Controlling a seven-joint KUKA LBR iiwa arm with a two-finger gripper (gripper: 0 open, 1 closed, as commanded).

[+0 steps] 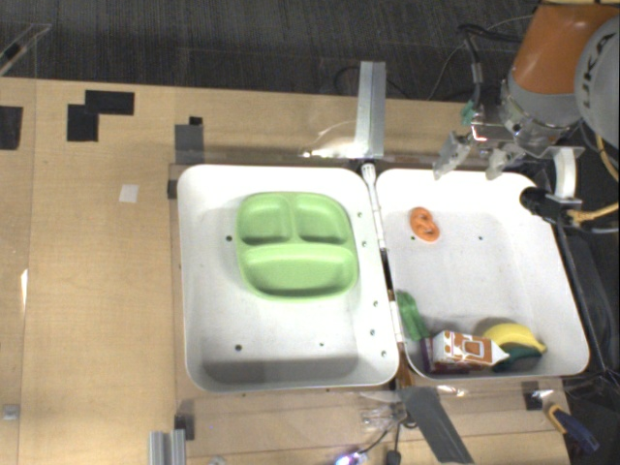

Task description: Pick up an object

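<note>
Up at the far rim of the right bin (542,260), the gripper (469,160) hangs with its two fingers (449,157) spread apart and pointing down, nothing between them. It sits over the bin's back edge, just above the white wall, and the grey arm with its orange band (552,42) rises behind it toward the upper right corner.

Inside that bin, a small orange piece (423,224) lies near the back left, below and a little left of the gripper and apart from it. Along the front wall lie a green thing (410,315) by the left side, a brown and white carton (463,352) beside it, and a yellow banana (513,336) resting against a dark object at the front right.

The left bin (208,260) holds a green divided plate (295,243), lying flat toward the back. Both bins sit side by side on the wooden bench (87,260).
</note>
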